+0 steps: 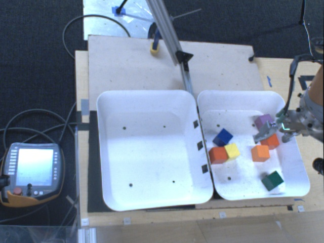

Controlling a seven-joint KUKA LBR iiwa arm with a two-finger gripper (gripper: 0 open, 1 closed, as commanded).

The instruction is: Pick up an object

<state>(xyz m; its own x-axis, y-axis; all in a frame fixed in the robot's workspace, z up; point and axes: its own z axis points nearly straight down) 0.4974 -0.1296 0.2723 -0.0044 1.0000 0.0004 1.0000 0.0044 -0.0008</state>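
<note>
The right bin (238, 101) holds several small blocks: a blue one (223, 137), a yellow one (232, 151), an orange-red one (218, 155), an orange one (260, 153), a green one (273, 180), a purple one (263, 121) and a red-orange one (271, 141). My gripper (267, 131) reaches in from the right, low over the bin's right side, with its fingertips between the purple block and the red-orange block. Whether either block sits between the fingertips is not visible.
The left bin (147, 146) lies beside the right one. A metal pole (164, 22) slants over the back board. A teach pendant (30, 173) with cables lies on the floor at the left.
</note>
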